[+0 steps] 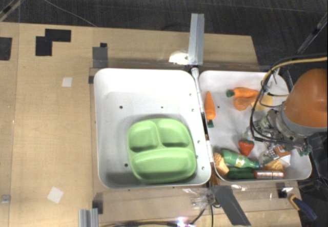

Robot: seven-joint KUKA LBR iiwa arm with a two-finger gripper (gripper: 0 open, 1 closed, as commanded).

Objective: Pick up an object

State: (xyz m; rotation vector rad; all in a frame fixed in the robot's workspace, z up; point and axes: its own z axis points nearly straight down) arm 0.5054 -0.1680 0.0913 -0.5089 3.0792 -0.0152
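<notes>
Likely target: a heap of toy food in the right bin (220,80), packed into its 6 o'clock corner; which piece the program is after, I cannot tell.
Green bottle (237,159): lies on its side at the heart of the heap, touching a dark green piece (241,173) just below it.
Red piece (246,146): small, strawberry-like, just above the bottle toward 12 o'clock.
Brown stick (268,174): flat against the bin's near wall at 5 o'clock of the bottle; the walls seem to keep these pieces crowded together.
Carrot (209,105): lies alone along the left wall, toward 11 o'clock from the heap, with room around it, so it looks the easier pick.
Orange pieces (243,98): two together toward 12 o'clock, well apart from the heap.
Claw (274,151): low over the 4 o'clock part of the right bin, beside the heap; cables and the wrist hide it, so I cannot tell how wide it stands or whether it has anything.
Arm (307,103): reaches in from 3 o'clock, orange band uppermost.
Left bin (107,85): holds a green divided tray (161,150) toward its 5 o'clock corner.
Bench (46,133): pale wood, carries both bins side by side.
</notes>
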